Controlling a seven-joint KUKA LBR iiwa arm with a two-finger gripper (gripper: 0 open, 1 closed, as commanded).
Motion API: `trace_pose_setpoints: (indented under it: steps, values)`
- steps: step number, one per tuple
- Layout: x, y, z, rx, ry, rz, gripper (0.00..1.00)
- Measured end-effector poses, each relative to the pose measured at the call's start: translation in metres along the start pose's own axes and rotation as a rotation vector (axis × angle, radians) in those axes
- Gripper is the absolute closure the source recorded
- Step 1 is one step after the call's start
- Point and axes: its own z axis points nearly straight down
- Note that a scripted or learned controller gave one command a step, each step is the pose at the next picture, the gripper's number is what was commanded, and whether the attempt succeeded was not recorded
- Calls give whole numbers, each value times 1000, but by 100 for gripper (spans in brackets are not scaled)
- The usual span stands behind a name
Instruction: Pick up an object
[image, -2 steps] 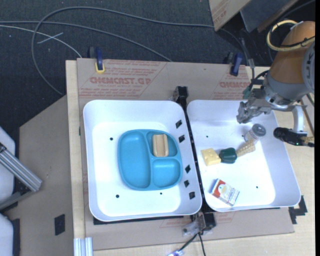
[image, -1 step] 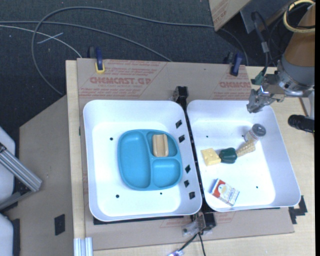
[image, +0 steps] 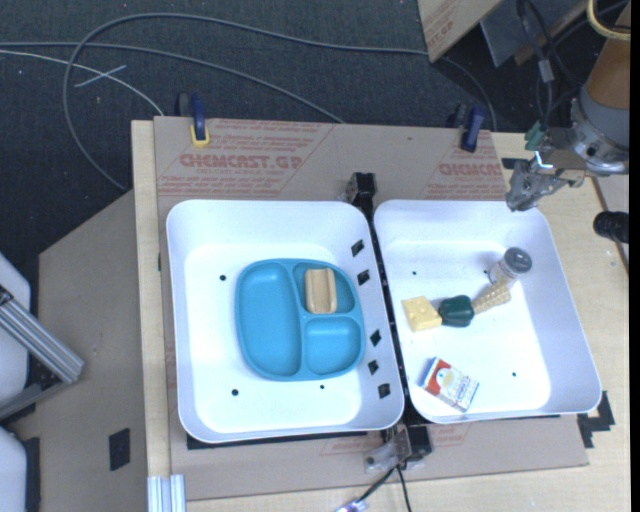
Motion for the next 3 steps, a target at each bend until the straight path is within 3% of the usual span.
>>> trace_pose_setpoints:
  steps: [1, 3]
  values:
    - [51, -9, -2, 8, 4, -4, 100]
    - [151, -10, 32, 10, 4, -4, 100]
